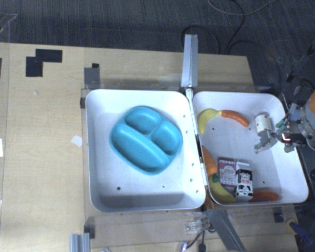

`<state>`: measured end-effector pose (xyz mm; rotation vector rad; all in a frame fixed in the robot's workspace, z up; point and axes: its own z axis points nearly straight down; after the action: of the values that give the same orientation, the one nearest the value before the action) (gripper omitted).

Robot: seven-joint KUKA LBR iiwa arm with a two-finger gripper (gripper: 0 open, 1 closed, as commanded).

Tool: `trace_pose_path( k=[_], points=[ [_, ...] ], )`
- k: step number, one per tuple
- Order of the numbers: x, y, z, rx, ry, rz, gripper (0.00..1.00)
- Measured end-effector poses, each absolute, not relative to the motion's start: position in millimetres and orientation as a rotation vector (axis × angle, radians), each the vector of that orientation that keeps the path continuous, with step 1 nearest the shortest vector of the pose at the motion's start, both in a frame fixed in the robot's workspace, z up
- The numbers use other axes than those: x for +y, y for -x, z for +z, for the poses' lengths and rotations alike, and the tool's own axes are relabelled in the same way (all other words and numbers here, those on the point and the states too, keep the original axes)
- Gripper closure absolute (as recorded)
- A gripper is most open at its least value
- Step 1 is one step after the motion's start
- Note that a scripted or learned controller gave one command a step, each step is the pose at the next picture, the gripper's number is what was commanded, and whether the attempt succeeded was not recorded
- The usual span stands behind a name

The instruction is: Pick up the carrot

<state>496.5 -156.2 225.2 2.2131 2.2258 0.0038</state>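
Observation:
The carrot (235, 117), orange and slightly curved, lies near the back wall of the right bin (283, 107), its left end next to a yellow banana-like piece (206, 119). My gripper (275, 143) hangs over the right side of that bin, to the right of the carrot and nearer the front. Its fingers (263, 140) stand open with nothing between them. A white cylinder on the wrist (262, 123) sits just right of the carrot's tip.
The right bin also holds a small printed carton (235, 175), a yellow banana (220, 191), an orange piece by the left wall (210, 163) and a red-orange piece (265, 196) at the front. A blue divided plate (146, 138) lies in the left bin (94, 156).

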Motion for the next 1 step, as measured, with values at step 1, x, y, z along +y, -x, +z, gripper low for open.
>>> trace_pose_path(
  k=[1],
  points=[
    [-181.3,-488.8,236.2,2.254,-2.180,0.006,0.00]
  ],
)
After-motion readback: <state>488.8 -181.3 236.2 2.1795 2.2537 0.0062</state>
